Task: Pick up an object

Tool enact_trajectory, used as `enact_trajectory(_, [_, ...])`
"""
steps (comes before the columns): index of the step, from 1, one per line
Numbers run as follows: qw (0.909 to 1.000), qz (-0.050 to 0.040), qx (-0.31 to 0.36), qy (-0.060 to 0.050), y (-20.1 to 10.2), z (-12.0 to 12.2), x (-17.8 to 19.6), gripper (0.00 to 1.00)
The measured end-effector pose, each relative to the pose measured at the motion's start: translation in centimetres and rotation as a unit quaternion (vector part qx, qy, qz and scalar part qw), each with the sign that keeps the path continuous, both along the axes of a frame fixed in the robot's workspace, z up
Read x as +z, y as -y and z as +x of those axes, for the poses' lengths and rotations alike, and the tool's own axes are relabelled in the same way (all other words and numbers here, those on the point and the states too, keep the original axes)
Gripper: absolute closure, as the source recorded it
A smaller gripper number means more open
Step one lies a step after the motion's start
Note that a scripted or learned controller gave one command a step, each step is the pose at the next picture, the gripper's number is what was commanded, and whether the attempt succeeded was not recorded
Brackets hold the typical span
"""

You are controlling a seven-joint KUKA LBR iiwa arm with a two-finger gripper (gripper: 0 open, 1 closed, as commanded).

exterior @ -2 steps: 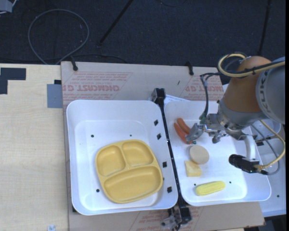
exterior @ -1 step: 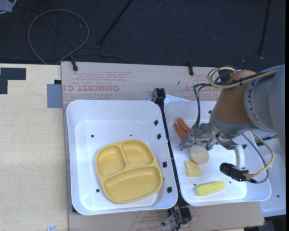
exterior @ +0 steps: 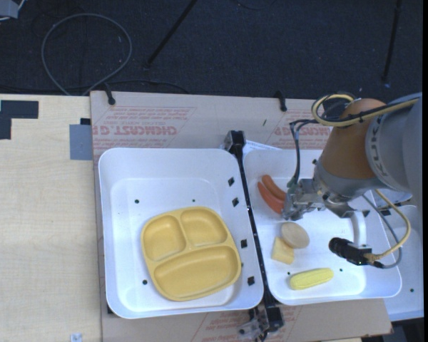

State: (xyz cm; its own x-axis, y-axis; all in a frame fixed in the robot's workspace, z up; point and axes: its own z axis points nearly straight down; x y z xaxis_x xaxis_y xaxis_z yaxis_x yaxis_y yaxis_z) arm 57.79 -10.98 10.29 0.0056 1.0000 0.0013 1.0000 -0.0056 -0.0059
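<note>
- The gripper [exterior: 294, 209] hangs low in the right bin [exterior: 385, 280], just beside the hot dog [exterior: 270, 193] and just above the round slice [exterior: 295, 235].
- I cannot tell if it is open, closed, or holding anything (the wrist hides that part).
- The toy foods are all in the right bin: the hot dog near the middle wall, the round slice and a cheese wedge [exterior: 283, 251] touching each other, and a corn cob [exterior: 311, 278] near the front.
- They look like light, hard plastic, so they may be slippery and could pop out of a squeeze.
- The hot dog is the nearest thing; I would pinch it across its thin middle.
- The corn cob is long and round, so it may roll.
- The yellow tray [exterior: 191, 254] lies flat in the left bin [exterior: 121, 184]; it looks too wide and flat to pinch well.
</note>
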Motion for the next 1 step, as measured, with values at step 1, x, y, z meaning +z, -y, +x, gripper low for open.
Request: enact_trajectory(1, [1.0,-0.0006,0.003,0.003,-0.23,0.02,4.26,1.0])
